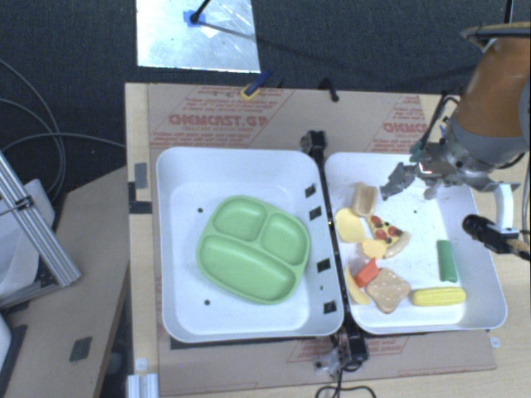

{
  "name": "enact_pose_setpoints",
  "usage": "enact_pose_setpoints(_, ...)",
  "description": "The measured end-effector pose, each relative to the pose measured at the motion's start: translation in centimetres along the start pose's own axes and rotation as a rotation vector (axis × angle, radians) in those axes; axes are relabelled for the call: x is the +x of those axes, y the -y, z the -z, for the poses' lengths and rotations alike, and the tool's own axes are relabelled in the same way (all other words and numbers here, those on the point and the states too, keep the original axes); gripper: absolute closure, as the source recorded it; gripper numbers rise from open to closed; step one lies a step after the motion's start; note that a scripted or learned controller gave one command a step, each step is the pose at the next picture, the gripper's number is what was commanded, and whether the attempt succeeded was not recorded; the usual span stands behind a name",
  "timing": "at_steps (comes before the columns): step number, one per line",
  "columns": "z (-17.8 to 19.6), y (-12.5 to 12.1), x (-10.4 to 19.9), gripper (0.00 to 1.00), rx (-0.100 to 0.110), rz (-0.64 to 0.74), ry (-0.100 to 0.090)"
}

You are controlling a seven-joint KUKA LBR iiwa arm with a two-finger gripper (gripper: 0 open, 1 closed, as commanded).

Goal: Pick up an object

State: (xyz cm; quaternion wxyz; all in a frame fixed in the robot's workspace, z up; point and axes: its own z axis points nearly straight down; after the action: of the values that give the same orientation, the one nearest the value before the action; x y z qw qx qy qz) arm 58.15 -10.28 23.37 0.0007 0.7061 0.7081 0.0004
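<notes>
Claw (412,180) hangs over the upper middle of the right bin (481,259), two dark fingers spread apart, one toward the left near the bin's centre, one to the right; nothing between them, holds nothing. Grey arm (489,98) with orange band comes in from the right edge.

Toy food sits in the right bin, mostly in its left half, below and left of the claw. Tan bread piece (363,198) is nearest the left finger, just below-left of it, not touching. Yellow piece (350,225) lies under that, against the bin's left wall. Pizza slice (388,235) with red dots lies just right of the yellow piece, touching or overlapping it. Orange carrot (365,271) below the pizza, with a toast slice (387,290) just beside it at lower right. Corn cob (438,297) lies flat near the bin's front edge, right of the toast. Green stick (447,260) stands apart above the corn, lengthwise front-to-back.

Left bin (178,222) holds a green divided plate (254,249), three compartments, tilted diagonally, near the bin's centre.

Both bins sit side by side on a cardboard sheet (224,114) on the bench (91,247). Shiny square sheet (197,23) lies on the dark floor behind.
</notes>
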Motion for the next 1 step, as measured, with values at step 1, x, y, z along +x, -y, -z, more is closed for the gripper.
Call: enact_pose_setpoints(1, -14.42, 4.51, -0.2, 0.0, 0.009, -0.003, -0.001)
